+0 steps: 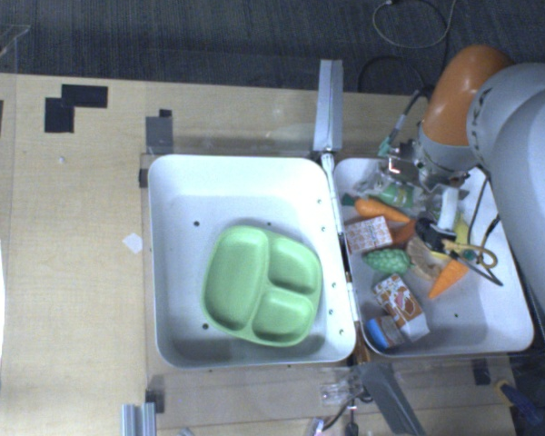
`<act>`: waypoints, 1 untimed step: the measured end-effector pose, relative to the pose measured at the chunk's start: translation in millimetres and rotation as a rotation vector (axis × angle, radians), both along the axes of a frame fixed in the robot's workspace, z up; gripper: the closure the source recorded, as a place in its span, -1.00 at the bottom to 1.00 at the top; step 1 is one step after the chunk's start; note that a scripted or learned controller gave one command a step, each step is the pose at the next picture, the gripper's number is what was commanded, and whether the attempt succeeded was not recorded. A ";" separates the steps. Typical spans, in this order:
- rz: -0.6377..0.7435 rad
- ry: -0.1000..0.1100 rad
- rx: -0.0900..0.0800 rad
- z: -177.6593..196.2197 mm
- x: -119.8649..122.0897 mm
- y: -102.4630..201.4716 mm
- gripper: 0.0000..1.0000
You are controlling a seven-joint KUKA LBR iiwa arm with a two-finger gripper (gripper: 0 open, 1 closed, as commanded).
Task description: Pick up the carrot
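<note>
Orange carrot (379, 209) is lying among clutter in the right bin (500, 330); the gripper (440, 214) is hovering beside it, its opening impossible to judge. Approach step; next comes descending squarely over it.

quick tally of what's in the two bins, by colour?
Green: 2, a lime green sectioned plastic tray in the left bin and a dark green bumpy toy vegetable in the right bin.
Orange: 2, carrot-shaped pieces.
Red-and-white printed: 2, small boxes.
Blue: 1, round can.
Total: 7 clear items; the clutter under the gripper is too jumbled to count.
</note>
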State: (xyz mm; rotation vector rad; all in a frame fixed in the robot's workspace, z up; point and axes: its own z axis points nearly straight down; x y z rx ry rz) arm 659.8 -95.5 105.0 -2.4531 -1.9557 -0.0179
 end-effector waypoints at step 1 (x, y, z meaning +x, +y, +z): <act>0.173 -0.002 -0.012 82.0 -32.1 -15.5 -1.00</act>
